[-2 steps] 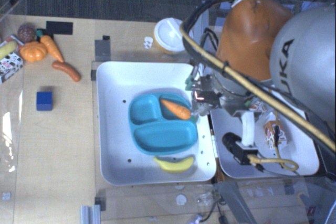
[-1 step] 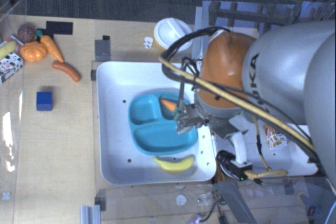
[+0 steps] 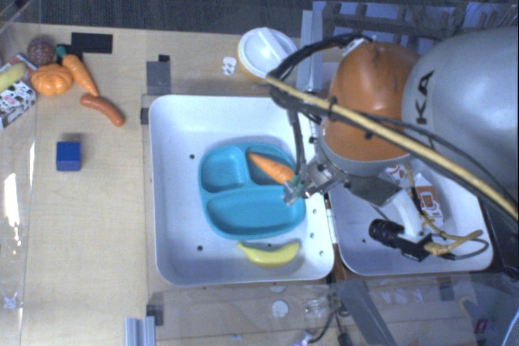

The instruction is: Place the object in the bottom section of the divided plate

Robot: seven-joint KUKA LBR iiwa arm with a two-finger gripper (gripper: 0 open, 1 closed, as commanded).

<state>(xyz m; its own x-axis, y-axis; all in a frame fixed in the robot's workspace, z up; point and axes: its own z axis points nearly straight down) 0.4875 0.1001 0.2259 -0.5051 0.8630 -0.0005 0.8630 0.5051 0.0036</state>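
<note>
plate [image 3: 243, 211]: carrot [image 3: 272, 168] top-right section | bin [image 3: 174, 174]: banana [image 3: 270, 254] | pincer [image 3: 297, 189]: grip unclear

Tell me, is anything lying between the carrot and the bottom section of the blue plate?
Nothing visible does. The carrot lies in the upper right section of the divided plate, and the bottom section looks bare. The gripper is at the carrot's end.

Two bins [image 3: 174, 255] [image 3: 357, 255], one plate [image 3: 243, 215], two carrots [image 3: 272, 168] [image 3: 79, 73], one banana [image 3: 270, 254].
</note>
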